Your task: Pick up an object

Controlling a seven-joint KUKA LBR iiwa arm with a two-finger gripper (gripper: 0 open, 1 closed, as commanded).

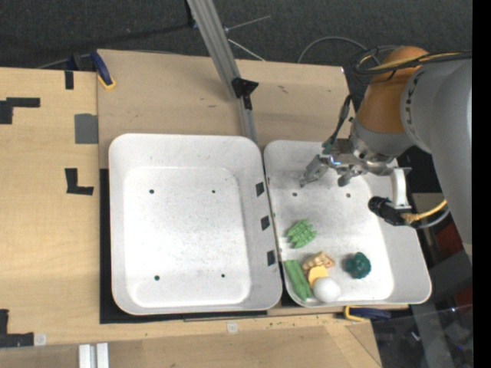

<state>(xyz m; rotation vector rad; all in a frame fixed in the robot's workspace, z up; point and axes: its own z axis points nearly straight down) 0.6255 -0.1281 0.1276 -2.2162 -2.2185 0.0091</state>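
Even, soft overhead light; a slightly grainy, modestly sharp picture.

The two white bins point(184, 221) are the brightest areas, close to washed out, so their speckled floors show little texture, and the rims throw only thin, faint shadows onto the tan bench point(46, 228). The dark carpet point(92, 10) along the top stays dim and noisy. The grey arm point(445, 121) carries a broad soft sheen, and its orange band point(387, 90) is evenly lit without hard glare. Small toys point(326, 271) in the right bin look soft-edged, their details hard to read. The metal post point(219, 48) shows a pale streak of reflection. Straight edges bend little toward the frame borders.
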